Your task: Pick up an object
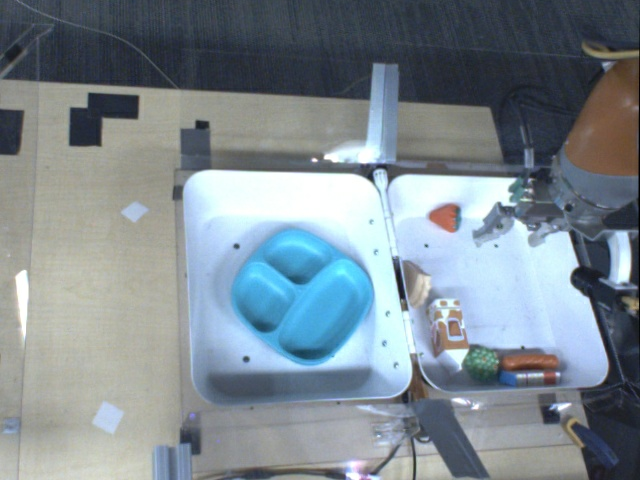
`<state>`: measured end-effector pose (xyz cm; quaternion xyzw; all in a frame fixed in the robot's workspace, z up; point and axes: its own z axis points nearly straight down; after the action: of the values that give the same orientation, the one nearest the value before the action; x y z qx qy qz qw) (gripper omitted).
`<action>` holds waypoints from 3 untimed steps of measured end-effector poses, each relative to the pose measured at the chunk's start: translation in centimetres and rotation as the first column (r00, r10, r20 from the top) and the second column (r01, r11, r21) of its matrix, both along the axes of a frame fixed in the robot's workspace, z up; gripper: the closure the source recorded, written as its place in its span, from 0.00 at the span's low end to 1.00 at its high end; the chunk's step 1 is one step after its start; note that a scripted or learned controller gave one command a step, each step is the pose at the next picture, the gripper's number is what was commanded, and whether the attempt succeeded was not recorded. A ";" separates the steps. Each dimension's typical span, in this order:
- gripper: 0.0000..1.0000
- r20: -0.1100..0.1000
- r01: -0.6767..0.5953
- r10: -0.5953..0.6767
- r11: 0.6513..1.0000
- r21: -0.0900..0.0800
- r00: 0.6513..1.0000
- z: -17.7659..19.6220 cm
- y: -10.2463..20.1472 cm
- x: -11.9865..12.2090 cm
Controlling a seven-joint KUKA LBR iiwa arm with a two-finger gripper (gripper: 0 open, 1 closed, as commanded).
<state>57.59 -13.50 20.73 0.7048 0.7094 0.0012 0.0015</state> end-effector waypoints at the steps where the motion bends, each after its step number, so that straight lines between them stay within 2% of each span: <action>1: 0.00 -0.002 -0.060 0.060 0.998 0.001 0.998 -7.1 2.9 -3.5; 2: 0.00 0.013 -0.158 0.159 0.987 -0.003 0.987 -11.7 4.7 -7.3; 3: 0.00 0.001 -0.329 0.329 0.944 -0.002 0.944 -7.9 2.9 -0.9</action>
<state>56.71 -10.58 12.85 0.5765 0.8171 0.0015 0.0023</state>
